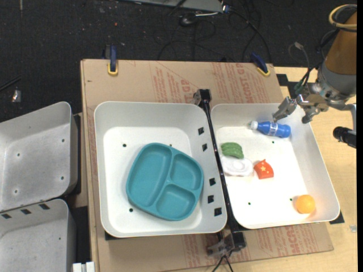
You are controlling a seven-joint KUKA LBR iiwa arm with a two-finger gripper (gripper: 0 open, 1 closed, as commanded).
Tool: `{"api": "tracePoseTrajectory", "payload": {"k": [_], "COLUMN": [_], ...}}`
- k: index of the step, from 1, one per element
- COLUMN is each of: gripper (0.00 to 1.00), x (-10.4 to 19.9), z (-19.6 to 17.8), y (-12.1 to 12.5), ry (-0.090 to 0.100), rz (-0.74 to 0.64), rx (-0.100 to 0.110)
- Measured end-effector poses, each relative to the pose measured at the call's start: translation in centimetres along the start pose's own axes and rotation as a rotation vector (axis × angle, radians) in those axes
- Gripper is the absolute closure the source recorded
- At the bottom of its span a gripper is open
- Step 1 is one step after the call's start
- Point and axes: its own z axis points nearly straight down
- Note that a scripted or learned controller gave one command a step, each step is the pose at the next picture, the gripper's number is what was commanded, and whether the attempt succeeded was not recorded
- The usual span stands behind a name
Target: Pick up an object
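My gripper (296, 111) hangs over the far right corner of the right bin (317, 169), its two fingers spread open with nothing between them. Just below and left of it lies a blue bottle (273, 129) with a white cap, on its side. Further toward the bin's left side are a green object (232, 149), a white round piece (237, 166) and a small red object (264, 169). An orange ball (304, 204) rests near the bin's front right corner.
The left bin (113, 129) holds a teal divided plate (165, 181). A black divider with clips runs between the two bins. Blue clamps (112, 58) pin the cardboard base at the back. White panels (34, 152) lie off to the left.
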Motion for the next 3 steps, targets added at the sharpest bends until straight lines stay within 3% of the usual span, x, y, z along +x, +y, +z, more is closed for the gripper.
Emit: {"api": "tracePoseTrajectory", "payload": {"k": [2, 3], "gripper": [0.00, 1.00], "x": [1.0, 1.0], "z": [11.4, 10.0], "y": [-0.2, 0.0], "ry": [0.000, -0.002], "rz": [-0.003, -0.004], "rx": [-0.001, -0.008]}}
